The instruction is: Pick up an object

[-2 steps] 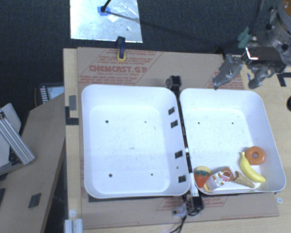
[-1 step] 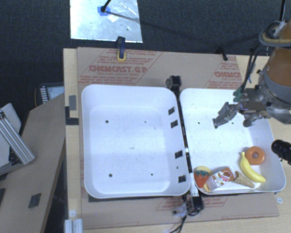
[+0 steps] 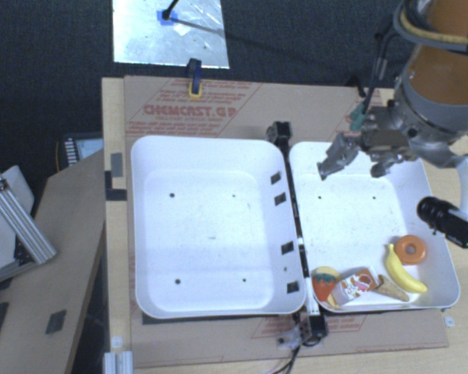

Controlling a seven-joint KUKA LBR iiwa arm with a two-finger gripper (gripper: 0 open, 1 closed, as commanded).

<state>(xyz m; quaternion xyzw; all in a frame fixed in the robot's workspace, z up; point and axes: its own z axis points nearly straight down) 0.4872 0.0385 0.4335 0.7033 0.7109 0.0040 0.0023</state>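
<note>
I see my gripper spread, nothing pinched, over right bin, banana, orange ring, snack packet clustered near its front corner, cardboard reading CHEMCAST.

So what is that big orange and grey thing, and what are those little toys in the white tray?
That is a robot arm, seen by a camera looking down from above. It reaches in from the right. At its end is a gripper with two open fingers, like a pinching hand, holding nothing and hanging over the right tray. Beside it is the left tray. Both sit on a cardboard-covered bench. In the right tray's near corner lie a banana, an orange ring, a small packet and a round orange and green toy. The robot's job is to pick one up.
</note>
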